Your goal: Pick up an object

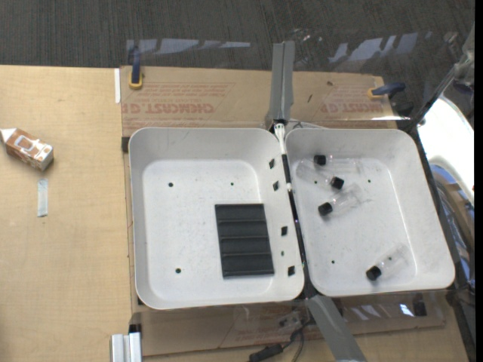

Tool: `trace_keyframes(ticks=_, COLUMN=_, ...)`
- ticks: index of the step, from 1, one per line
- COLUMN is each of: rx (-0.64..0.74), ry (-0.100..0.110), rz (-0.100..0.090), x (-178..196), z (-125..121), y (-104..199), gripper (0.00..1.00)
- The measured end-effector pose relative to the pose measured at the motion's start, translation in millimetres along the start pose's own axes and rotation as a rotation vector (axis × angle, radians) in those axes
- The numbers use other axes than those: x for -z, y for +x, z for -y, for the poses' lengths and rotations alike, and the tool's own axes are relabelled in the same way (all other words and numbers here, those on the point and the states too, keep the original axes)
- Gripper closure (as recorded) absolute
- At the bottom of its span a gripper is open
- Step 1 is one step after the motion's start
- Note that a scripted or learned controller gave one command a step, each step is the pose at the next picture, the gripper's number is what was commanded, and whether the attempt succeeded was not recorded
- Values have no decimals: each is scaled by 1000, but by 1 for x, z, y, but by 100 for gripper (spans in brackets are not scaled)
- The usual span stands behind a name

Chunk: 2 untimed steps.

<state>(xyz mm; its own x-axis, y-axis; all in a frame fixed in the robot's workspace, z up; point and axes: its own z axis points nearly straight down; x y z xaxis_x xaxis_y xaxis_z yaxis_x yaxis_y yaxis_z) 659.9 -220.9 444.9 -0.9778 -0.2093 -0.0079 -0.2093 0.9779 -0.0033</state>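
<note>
Camera view: the left bin (pixel 151 202) held a black ribbed block (pixel 244 240) lying flat near its middle. The right bin (pixel 423 202) held four clear vials with black caps (pixel 336 191), scattered apart. A small box (pixel 29 149) sat on the table (pixel 60 277), far left. Jaws' state: cannot tell.

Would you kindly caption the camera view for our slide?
Left bin holds a black ribbed block; right bin holds four clear black-capped vials.

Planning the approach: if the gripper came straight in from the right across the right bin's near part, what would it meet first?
Likely the rim of the right bin, then the black-capped vial by its near right corner; height is unclear.
</note>
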Motion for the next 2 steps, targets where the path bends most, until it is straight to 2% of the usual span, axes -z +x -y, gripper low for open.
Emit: trace_keyframes(ticks=2, rx=207, ry=-1, rz=1, x=0, z=0, y=0, gripper=100)
